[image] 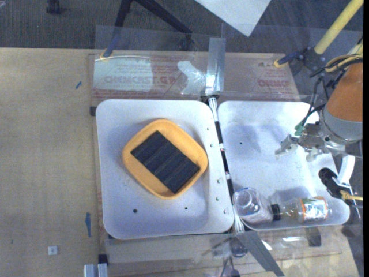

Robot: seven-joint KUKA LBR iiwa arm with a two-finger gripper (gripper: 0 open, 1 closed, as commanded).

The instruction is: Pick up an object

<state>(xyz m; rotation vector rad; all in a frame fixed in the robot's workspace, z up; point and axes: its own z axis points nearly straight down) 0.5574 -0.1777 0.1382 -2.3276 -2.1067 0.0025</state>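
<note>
- The left bin [115,212] holds one thing: a yellow-orange dish [164,157] with rounded corners, lying flat near the bin's middle, a little toward its far edge.
- A dark ribbed panel [165,161] fills the dish's hollow and sits turned at a slant to the bin's sides.
- White floor shows all round the dish, broadest along the left bin's near edge and at its near-left corner.
- The right bin [253,117] holds two things, both against its near edge.
- A clear plastic cup [249,205] lies at the right bin's near-left corner, close to the ridge where the two bins meet.
- A clear bottle [301,209] with a dark cap and a pale printed label lies on its side just beside the cup, running along the near edge toward the near-right corner.
- The far half and middle of the right bin are bare white floor.
- The gripper [291,143] hangs over the right bin's right half, near its right edge, well apart from the cup and bottle; the grey arm [346,105] with its orange band enters there.
- Nothing shows between the fingers, and how far apart they stand cannot be told.
- A wooden bench [46,154] stretches wide beyond the left bin's left edge.
</note>
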